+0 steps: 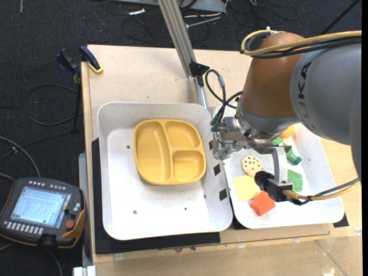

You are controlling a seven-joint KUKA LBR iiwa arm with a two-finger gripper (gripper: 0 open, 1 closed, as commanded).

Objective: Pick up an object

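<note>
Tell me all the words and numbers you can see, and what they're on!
Grey arm: dark letters, partly out of sight, cannot be read whole.
Handheld controller screen: writing too small to read.
Yellow tray: no writing seen.
Nothing here can be quoted for sure.

The yellow tray (169,152) looks smooth plastic, the left bin (121,183) matt, the bench (132,73) wooden.

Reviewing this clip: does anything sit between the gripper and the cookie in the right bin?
Nothing visible does. The cookie lies uncovered on the floor of the right bin, just beside the gripper, with bare floor between them. The pale yellow block sits close below it in the view, not over it.
</note>
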